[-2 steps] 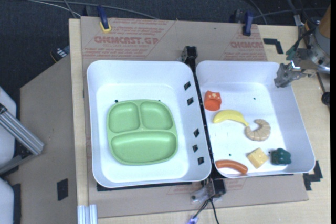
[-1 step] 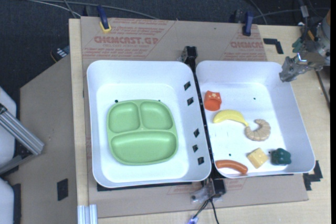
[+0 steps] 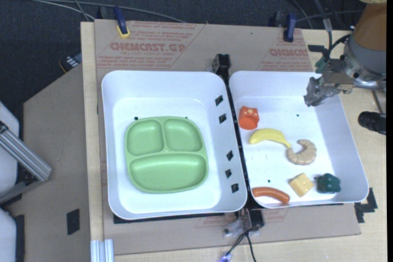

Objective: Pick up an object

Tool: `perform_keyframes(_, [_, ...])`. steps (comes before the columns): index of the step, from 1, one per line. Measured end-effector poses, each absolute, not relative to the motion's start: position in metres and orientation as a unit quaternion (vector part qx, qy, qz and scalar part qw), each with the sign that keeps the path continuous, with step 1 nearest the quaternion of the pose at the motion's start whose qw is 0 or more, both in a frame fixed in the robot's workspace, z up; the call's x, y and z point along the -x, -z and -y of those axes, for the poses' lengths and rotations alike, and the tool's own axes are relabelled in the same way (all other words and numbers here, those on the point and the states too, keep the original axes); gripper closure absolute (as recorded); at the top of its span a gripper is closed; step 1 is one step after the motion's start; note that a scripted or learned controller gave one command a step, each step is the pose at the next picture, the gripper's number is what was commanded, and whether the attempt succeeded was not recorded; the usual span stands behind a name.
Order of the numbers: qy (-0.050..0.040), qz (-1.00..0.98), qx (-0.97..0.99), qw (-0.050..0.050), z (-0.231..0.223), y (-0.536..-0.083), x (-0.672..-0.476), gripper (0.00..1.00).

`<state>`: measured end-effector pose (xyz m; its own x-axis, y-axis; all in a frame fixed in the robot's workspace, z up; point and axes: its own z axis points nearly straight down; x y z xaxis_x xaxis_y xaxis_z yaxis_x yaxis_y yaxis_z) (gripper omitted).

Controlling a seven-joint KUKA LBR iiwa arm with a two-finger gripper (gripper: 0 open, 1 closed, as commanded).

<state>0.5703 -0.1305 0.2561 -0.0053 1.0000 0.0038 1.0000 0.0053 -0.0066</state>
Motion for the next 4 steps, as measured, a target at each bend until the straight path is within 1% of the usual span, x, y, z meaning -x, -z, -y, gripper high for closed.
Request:
perform_keyframes(1, [-0.0013,0.709,0.705,0.004,0.081,-0.238,-0.557,1.0])
perform_keyframes(2, [-0.0016,0.709,0.705,0.004,0.039,-0.229,-0.537,1.0])
perform_keyframes(3, [-0.0014,0.709,0.705,0.004,-0.008,-0.233,-0.516,1.0])
perform_keyframes(4, [-0.002,0.709,0.705,0.004,-0.052,-0.221,-0.506,1.0])
